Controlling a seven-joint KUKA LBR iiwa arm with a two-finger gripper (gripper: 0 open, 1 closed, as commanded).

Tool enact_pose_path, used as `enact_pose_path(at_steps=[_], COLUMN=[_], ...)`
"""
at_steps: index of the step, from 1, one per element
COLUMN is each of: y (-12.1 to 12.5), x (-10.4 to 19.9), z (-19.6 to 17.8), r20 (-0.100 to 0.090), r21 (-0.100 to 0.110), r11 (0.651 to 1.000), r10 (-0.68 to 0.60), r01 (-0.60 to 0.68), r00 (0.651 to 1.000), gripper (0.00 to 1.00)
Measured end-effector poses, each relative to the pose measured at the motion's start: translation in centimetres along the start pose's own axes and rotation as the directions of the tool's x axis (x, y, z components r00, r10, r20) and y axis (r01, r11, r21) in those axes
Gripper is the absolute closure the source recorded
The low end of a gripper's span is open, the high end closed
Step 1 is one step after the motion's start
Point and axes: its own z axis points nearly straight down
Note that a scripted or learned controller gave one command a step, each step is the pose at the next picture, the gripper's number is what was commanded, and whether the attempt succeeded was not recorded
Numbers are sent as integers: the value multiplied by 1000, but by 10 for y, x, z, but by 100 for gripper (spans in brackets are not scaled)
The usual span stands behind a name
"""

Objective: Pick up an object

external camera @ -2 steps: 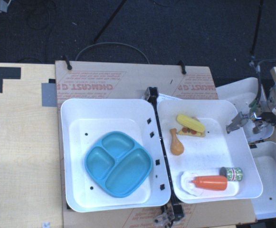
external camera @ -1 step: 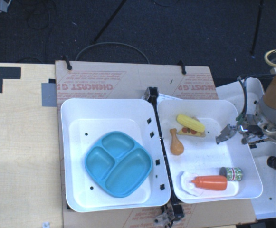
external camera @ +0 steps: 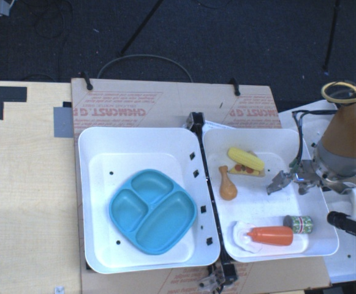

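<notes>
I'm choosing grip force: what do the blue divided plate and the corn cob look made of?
Blue divided plate: probably hard plastic, with an even colour, soft sheen and moulded compartments. Corn cob: likely a plastic or rubber toy, uniform bright yellow; its texture is too small to tell.

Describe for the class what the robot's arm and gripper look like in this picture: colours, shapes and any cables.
The arm enters from the right as a rounded grey body with an orange-brown band above the wrist. A yellowish ring sits at its top edge. The gripper is small, grey and metallic, with angular parts. Dark cables loop beside the wrist.
</notes>
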Motion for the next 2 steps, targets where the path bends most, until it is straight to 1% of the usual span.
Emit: enact_pose_path(at_steps=[1, 2], y=[0, 0], x=[1, 0], z=[53, 40], r20=[1, 2], r21=[-2, -5], r11=[1000, 1000], r10=[0, 4], r01=[0, -4], r00=[1000, 1000], gripper=[0, 100])
